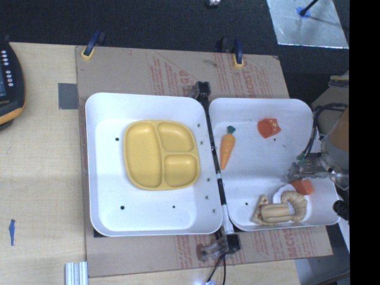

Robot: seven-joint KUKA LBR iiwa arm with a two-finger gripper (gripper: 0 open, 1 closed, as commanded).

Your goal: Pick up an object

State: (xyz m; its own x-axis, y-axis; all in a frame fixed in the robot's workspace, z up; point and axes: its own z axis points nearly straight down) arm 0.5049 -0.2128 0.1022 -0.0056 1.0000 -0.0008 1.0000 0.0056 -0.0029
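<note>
The gripper (304, 172) hangs at the right bin's (249, 107) right side; a small orange-red piece (303, 187) lies touching just below it. Its grip I cannot tell.

Pale wood bench (41, 177) — dark floor (148, 10) beyond.

The arm (337, 136) reaches in from the right, gripper (306, 170) held low

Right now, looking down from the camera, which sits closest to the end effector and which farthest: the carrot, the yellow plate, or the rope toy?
1. Rope toy, right bin, just below the end effector.
2. Carrot, right bin's left side.
3. Yellow plate, left bin.
</note>
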